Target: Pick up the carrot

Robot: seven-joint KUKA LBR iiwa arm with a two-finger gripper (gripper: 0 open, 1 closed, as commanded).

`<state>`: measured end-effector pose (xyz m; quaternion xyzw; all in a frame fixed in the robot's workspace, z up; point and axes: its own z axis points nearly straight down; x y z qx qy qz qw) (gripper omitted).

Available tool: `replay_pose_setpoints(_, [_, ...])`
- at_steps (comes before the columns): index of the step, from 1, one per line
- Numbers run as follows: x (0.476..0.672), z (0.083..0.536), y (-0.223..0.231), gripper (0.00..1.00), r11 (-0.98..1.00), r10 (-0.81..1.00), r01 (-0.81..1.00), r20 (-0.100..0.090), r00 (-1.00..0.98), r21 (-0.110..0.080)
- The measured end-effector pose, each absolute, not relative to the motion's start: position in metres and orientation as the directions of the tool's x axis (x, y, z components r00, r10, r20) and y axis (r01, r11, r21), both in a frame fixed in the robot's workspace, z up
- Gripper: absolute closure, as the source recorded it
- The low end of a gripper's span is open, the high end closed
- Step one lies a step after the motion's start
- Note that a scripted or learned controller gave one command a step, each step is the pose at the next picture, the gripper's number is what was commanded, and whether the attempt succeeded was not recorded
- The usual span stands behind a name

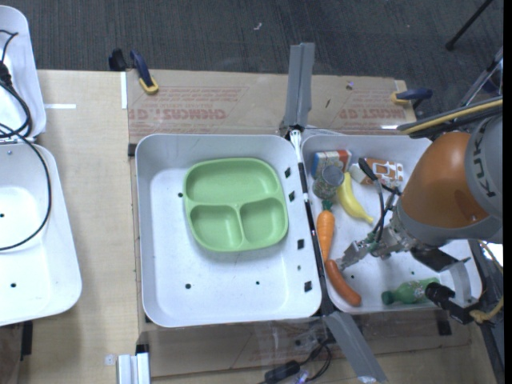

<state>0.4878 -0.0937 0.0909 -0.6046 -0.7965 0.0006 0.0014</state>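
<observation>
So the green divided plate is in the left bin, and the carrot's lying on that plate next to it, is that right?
Not quite. The green divided plate is in the left bin, but the carrot is not on it. The camera view shows the carrot lying in the right bin, along its left wall, just below the banana.

the arm [448,190] hides part of the right bin [320,146]; gripper [352,254] blurred.
</observation>
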Motion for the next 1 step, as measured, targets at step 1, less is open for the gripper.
replay_pose_setpoints(1, [0.5772, 0.0916, -0.1077, 0.0, 0.271, 0.963, 0.963, -0.001, -0.271, 0.0])
